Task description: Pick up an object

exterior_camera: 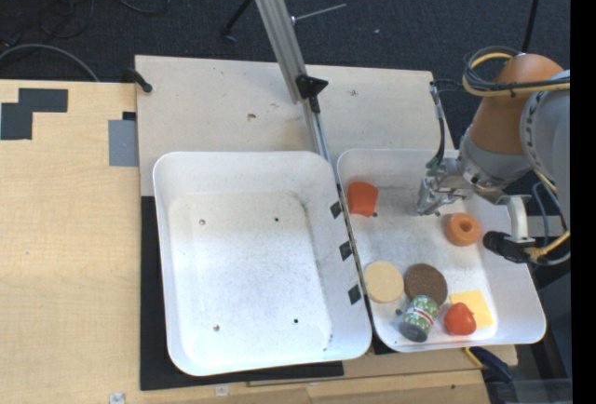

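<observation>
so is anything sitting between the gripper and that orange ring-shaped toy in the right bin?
Nothing visible. The gripper sits just up-left of the orange ring-shaped toy, with bare white bin floor between them. The orange block lies off to the view's left, out of that line.

Arm cropped, gripper unclear
Arm (521, 127) is running off the right edge; gripper (433, 197) tips are reading too small to tell.
</observation>
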Controlling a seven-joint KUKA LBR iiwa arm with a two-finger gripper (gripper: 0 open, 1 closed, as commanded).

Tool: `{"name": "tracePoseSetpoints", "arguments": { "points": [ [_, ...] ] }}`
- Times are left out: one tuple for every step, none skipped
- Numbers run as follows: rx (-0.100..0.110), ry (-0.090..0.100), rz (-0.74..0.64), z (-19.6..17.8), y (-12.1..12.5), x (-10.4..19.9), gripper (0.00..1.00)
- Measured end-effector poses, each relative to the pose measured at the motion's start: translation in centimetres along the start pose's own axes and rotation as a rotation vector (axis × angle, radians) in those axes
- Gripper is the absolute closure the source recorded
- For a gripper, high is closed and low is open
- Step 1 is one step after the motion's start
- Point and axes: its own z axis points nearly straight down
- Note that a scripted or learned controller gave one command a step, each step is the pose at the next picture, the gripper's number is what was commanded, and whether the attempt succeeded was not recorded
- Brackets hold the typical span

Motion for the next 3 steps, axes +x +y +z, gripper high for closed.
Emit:
{"name": "tracePoseSetpoints", "arguments": {
  "points": [
    [-0.008, -0.002, -0.002, -4.4, -0.1, 0.3, 1.00],
    [-0.008, -0.002, -0.002, -9.7, -0.1, 0.2, 1.00],
    [-0.002, 0.002, -0.005, -10.8, -1.4, 6.2, 1.00]
  ]
}}
